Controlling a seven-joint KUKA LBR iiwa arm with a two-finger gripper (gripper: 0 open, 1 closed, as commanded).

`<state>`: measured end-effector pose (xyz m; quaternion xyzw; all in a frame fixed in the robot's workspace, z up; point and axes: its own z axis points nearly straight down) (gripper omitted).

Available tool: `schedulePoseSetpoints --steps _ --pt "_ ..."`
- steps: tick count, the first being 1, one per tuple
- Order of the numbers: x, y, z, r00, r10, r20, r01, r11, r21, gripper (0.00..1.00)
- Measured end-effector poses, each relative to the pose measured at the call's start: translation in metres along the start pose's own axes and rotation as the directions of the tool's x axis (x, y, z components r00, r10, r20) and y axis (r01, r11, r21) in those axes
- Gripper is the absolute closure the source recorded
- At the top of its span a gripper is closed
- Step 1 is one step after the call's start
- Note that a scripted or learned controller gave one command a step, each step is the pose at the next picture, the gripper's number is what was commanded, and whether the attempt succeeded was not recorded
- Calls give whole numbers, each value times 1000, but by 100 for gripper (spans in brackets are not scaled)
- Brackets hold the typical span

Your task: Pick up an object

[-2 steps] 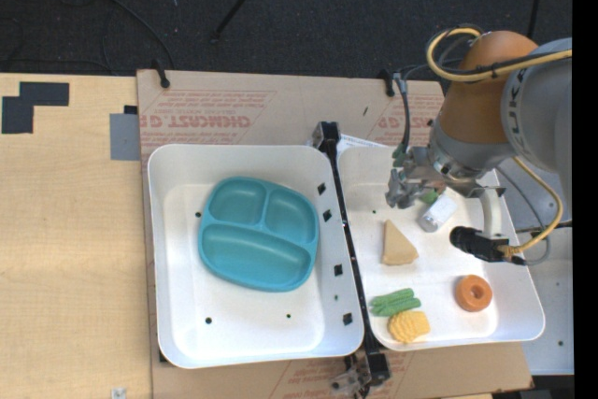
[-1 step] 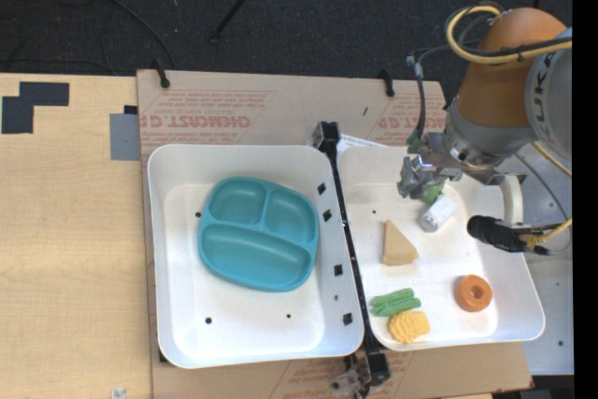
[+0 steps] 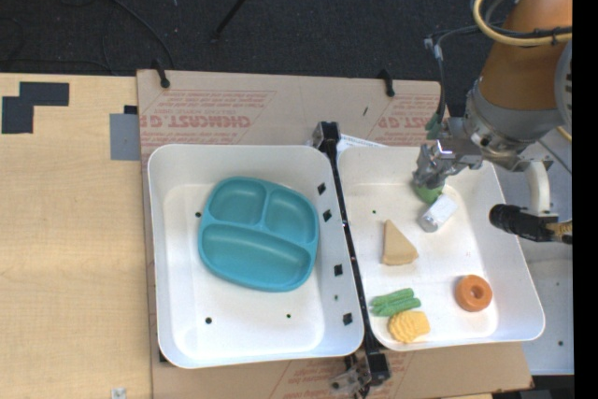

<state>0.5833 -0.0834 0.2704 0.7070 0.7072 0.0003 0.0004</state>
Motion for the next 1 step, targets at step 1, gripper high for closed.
schedulePoseSetpoints --steps 1 --pt "54 -15 -3 1000 -4 -2 4 1000 5 100"
